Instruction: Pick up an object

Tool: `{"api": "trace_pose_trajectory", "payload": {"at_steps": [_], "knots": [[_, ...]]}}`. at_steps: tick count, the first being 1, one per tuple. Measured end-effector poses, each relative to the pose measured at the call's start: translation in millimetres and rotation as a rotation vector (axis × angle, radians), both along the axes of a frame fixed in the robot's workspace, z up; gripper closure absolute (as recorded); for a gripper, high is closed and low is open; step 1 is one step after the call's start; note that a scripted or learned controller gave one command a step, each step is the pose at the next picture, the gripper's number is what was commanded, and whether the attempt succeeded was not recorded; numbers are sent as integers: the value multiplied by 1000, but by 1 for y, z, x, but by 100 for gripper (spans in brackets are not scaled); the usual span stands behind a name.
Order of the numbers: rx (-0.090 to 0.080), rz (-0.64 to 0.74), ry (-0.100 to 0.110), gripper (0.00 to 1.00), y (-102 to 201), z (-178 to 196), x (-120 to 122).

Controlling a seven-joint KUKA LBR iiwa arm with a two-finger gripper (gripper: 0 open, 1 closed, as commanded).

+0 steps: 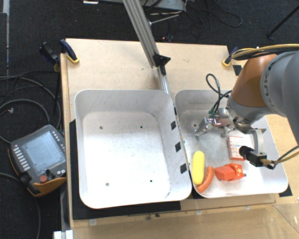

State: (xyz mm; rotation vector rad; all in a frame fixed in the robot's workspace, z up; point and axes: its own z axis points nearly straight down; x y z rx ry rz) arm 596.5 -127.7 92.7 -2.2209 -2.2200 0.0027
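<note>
Reaching in from the right, the grey arm with its orange band (pixel 249 83) puts its two-finger gripper (pixel 203 128) low over the right shallow white bin (pixel 189 101); we cannot tell how the gripper is set. Nearer the bin's front edge we see a yellow oblong object (pixel 198 167), a curved orange piece (pixel 206 179) touching it, and an orange blocky object (pixel 229 173). A small red-and-white box (pixel 234 148) lies beside the wrist. We see the left shallow white bin (pixel 89 103) alongside.
</note>
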Motion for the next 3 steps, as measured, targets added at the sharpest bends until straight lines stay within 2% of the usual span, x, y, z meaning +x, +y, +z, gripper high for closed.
{"api": "trace_pose_trajectory", "payload": {"at_steps": [1,2,3], "knots": [[0,-1,-3,100,0,13,1],[-1,0,-8,100,-4,76,0],[-2,3,-9,100,-5,120,6]]}}
